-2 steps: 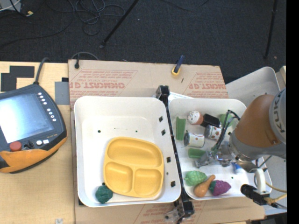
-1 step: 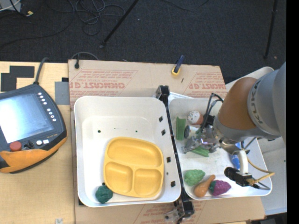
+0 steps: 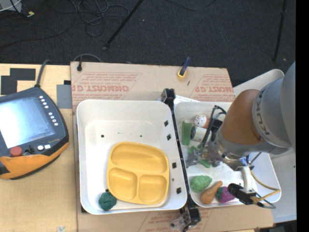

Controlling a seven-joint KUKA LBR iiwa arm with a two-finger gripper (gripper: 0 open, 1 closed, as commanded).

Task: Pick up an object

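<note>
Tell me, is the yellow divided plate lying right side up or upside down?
Right side up: the yellow plate shows its three hollow compartments, lying flat in the left bin.

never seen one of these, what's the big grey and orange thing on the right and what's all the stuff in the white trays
That is a robot arm, grey with an orange band, reaching in from the right. One camera fixed above the bench looks down at a slant. The arm's hand is low inside the right bin, among small green pieces; I cannot tell whether it holds anything.

The left bin holds a yellow divided tray and a dark green lump at its near corner. The right bin holds toy-like items: a green leafy piece, an orange pear shape, a purple piece, a green stick and a white ball. The screen device on the left looks like the arm's controller.
</note>
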